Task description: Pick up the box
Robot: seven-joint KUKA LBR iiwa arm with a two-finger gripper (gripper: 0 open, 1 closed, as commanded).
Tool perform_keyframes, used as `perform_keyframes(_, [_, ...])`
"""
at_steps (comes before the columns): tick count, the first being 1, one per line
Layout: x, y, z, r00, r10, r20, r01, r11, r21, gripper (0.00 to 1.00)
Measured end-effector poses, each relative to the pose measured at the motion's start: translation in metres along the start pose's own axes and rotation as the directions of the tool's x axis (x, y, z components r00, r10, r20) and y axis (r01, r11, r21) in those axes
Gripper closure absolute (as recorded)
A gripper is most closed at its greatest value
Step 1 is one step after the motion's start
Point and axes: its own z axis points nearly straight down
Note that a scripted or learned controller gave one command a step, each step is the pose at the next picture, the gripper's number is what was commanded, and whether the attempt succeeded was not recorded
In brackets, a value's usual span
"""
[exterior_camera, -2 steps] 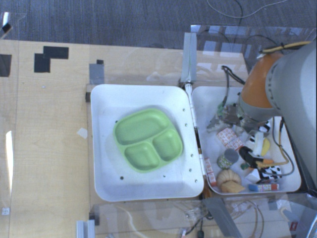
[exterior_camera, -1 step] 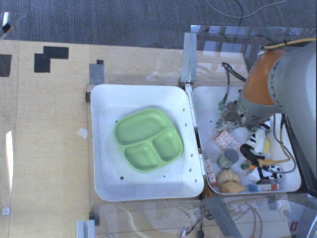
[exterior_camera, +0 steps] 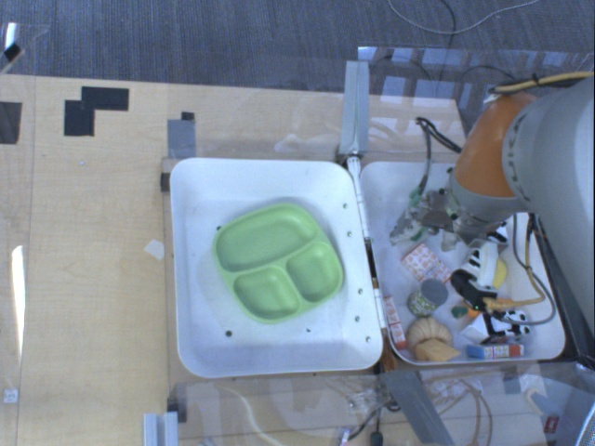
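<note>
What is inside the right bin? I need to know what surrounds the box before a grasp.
The right bin holds the patterned box, a round can, a tan lump and small clutter. The arm covers its far right part.

The wooden bench (exterior_camera: 84, 249) carries two white bins: the left bin (exterior_camera: 191, 342) at its centre, the right bin (exterior_camera: 381, 193) touching it at three o'clock. Black patches (exterior_camera: 93, 108) lie at ten o'clock.

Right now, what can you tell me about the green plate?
The green plate is a light green divided tray, plastic by its look, with rounded corners and three compartments: one long, two smaller. It lies flat, turned at a slant, in the middle of the left bin. Only the bin's floor touches it.
</note>
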Motion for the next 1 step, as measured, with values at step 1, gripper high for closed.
perform_keyframes(1, [-0.0176, -0.0323, 0.0111, 1.000, -0.028, 0.001, 0.028, 1.000, 0.005, 0.00])
